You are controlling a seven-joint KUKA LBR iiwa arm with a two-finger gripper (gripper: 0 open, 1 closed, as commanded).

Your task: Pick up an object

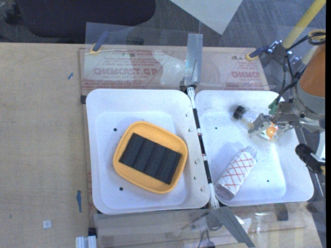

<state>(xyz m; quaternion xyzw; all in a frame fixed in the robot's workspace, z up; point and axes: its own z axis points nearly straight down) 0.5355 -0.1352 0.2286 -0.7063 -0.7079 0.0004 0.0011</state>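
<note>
2 white bins [103,107] sit on a tan bench [41,138] over grey carpet [269,19]; hand [269,124] state unclear

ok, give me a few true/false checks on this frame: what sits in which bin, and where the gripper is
1. The yellow tray lies in the left bin. True.
2. The tray holds a dark ribbed block. True.
3. The red-checked paper cup stands upright in the left bin. False: it lies on its side in the right bin, beside the divider.
4. The gripper is over the left bin. False: it is over the right bin, near its far right part.
5. A small black piece lies in the right bin, apart from the cup. True.
6. The tray lies on top of the cup. False: they are in separate bins.
</note>
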